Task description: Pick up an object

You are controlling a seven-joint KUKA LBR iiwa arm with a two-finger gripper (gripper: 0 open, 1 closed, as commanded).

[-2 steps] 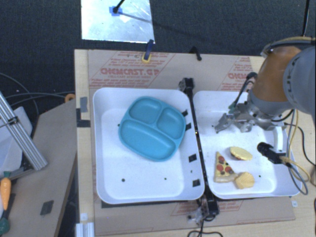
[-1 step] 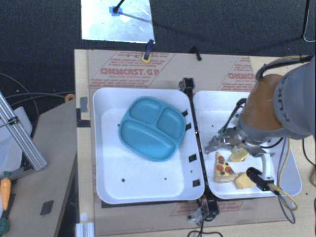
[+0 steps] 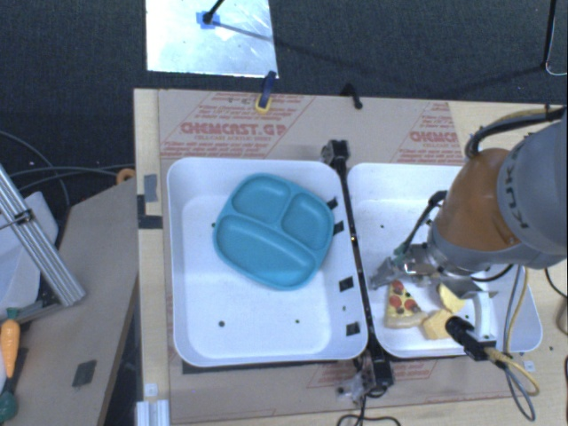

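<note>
The pizza slice (image 3: pixel 402 303) lies in the right bin (image 3: pixel 390 204), near its front edge and close to the divider between the two bins; a yellowish toy piece (image 3: pixel 435 324) sits just beside it on the right, and another yellow piece (image 3: pixel 452 299) shows partly under the arm. The tool (image 3: pixel 395 271) hangs just above the slice's rear end — its metal tip is all that shows clearly, so how far it is spread cannot be told, and nothing is seen gripped in it.

To do the pick well, I judge the tool should come straight down over the middle of the slice, staying clear of the yellowish neighbour so it does not catch two things at once. The slice looks flat and low, so the tips likely need to reach almost to the bin floor and close across its narrow width before lifting — a shallow close risks sliding off.

Counted: two white bins, one blue divided plate (image 3: pixel 276 231) in the left bin (image 3: pixel 200 327), one pizza slice, two yellow pieces, all on the one surface (image 3: pixel 231 122)
</note>
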